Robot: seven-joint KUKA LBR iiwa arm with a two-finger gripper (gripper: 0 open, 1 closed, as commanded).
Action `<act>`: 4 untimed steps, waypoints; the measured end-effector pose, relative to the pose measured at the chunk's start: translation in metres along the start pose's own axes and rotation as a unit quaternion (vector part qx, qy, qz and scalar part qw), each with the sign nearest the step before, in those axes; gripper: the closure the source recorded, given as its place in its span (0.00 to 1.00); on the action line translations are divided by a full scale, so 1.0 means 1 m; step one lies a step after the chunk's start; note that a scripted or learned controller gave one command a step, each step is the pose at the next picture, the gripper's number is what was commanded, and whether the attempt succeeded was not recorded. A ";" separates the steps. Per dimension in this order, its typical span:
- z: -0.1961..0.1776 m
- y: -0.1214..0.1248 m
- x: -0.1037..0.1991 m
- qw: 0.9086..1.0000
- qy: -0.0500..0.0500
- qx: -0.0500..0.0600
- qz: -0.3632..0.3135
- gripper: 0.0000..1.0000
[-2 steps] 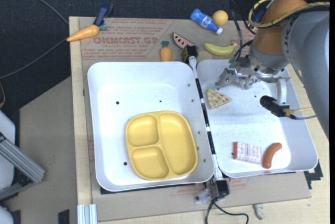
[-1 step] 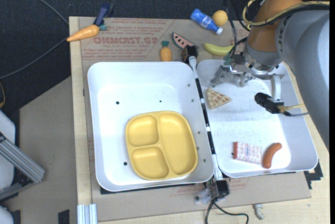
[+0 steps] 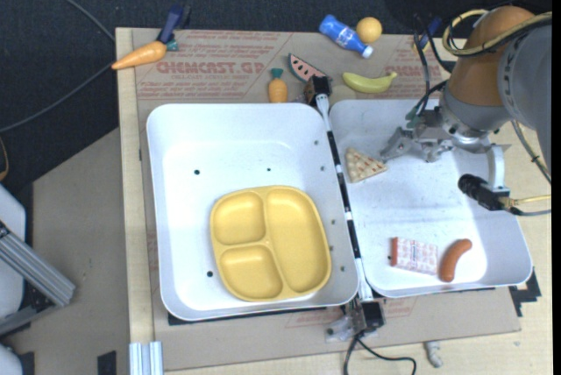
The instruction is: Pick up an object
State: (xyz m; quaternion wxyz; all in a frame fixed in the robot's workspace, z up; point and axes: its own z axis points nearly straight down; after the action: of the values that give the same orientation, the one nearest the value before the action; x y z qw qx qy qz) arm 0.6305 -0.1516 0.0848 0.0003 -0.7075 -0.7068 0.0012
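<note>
Gripper [image 3: 396,145] hovers by right bin's [image 3: 491,277] far-left corner; pizza slice [image 3: 363,165] just left of fingertips, tip pointing rightward. Jaw opening: cannot tell.

The tabletop [image 3: 131,215] is pale wood, partly covered at the far side by a tan cardboard sheet [image 3: 219,67] printed with red lettering. Two shallow white bins sit side by side on it, the left bin [image 3: 175,189] and the right bin [image 3: 491,229], their inner rims touching. Along the far strip lie toy foods: a carrot [image 3: 138,56] at the left corner, a small orange-and-green piece [image 3: 278,89], a watermelon slice [image 3: 304,67], a banana [image 3: 369,81], a blue bottle [image 3: 344,35] and, just beside it, a yellow-orange ball [image 3: 369,29]. A thin cable [image 3: 379,357] trails off the near edge.
</note>
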 end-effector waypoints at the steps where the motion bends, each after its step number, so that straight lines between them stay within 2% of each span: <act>1: -0.027 0.023 -0.048 1.000 0.000 -0.002 0.000 0.00; 2: -0.129 -0.024 0.003 1.000 0.001 -0.003 -0.001 0.00; 3: -0.038 -0.127 0.025 1.000 0.001 0.000 0.000 0.00; 4: 0.001 -0.059 0.056 1.000 0.001 -0.001 -0.001 0.00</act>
State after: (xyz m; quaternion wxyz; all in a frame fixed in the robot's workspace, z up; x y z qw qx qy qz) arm 0.5715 -0.0960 0.0841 -0.0002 -0.7067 -0.7075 -0.0003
